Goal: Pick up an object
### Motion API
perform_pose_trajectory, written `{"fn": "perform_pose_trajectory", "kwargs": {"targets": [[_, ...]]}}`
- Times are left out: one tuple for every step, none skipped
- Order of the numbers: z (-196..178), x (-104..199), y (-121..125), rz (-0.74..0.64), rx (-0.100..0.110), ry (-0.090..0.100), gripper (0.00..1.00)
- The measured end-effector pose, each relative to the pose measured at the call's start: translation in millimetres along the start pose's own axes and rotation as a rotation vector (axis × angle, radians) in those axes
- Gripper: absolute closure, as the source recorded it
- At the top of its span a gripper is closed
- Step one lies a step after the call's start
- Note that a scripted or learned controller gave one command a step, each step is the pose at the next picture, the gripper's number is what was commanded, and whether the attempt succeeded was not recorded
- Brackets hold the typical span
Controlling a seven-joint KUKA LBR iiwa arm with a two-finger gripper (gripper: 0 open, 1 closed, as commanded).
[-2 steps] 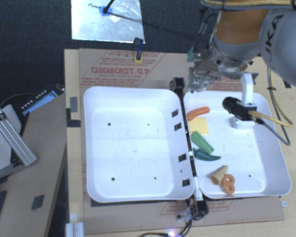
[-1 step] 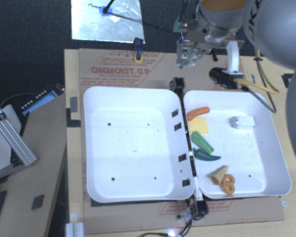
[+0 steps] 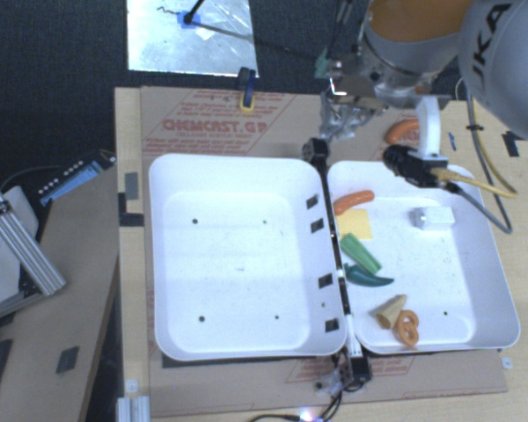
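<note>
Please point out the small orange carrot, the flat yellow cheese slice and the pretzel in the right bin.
small orange carrot (image 3: 354, 201), camera view, middle of its body.
flat yellow cheese slice (image 3: 355, 225), camera view, centre of its top face.
pretzel (image 3: 407, 327), camera view, its looped middle.

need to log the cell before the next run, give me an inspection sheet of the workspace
surface: two white bins side by side, left bin and right bin, on a cardboard sheet.
job's things: in the right bin, orange sausage, yellow slice, green pepper, dark green pod, tan cone, pretzel, white block.
clutter: yellow clamp at the cardboard's far edge.
grippers: gripper above the bins' far edge, holding nothing that shows.
cables: yellow cable by the wrist.
surroundings: shiny foil sheet on dark floor.
</note>
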State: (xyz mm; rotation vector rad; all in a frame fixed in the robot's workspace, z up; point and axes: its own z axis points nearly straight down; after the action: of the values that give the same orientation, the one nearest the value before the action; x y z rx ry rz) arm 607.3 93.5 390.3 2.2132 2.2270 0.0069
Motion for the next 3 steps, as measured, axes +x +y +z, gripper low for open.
{"fn": "perform_pose_trajectory", "kwargs": {"targets": [[-51,43,64,-0.001,-0.007,0.001,1.00],[45,128,60,-0.005,0.013,0.000,1.00],[5,126,62,0.000,0.000,0.000,1.00]]}}
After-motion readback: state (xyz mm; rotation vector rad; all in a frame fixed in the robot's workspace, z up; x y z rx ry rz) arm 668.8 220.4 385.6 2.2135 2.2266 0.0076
